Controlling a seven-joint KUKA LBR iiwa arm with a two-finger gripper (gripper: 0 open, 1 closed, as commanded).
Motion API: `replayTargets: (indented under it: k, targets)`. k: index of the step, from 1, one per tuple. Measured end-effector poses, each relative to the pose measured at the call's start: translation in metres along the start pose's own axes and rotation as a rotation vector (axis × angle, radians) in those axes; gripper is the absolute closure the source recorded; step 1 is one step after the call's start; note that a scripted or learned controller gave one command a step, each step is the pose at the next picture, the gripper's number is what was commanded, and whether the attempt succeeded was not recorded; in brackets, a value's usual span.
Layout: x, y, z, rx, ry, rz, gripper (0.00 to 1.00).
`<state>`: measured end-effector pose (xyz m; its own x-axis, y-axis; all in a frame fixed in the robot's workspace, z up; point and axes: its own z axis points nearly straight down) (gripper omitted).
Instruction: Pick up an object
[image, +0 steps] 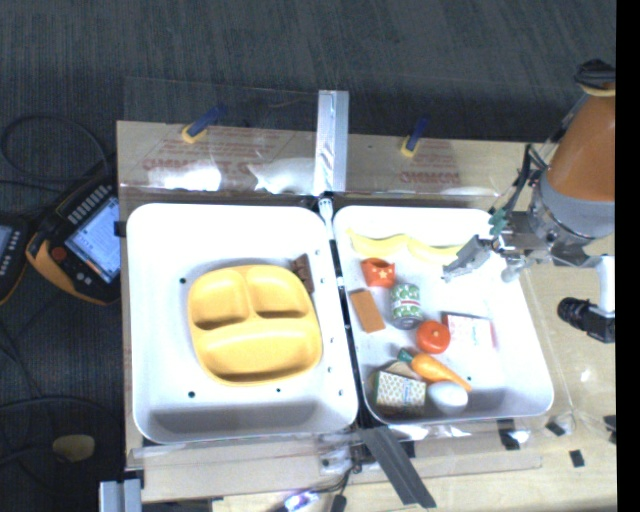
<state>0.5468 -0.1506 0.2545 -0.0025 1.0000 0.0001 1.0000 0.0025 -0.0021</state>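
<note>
I see the gripper (470, 257) over the right bin's (535, 350) upper right part, above bare white floor, holding nothing. Below it: banana (400, 243), red pepper (378, 271), small can (405, 304), tomato (433, 336), carrot (438, 369), white egg (448, 396), all apart from the gripper. Left bin (150, 300) holds a yellow divided tray (254, 323). Both bins sit on the tabletop (575, 400).
</note>
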Motion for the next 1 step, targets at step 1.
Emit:
replayTargets:
  k: [1]
  targets:
    - [0.0293,0.0043,0.1013,0.001,0.0,-0.008,0.0]
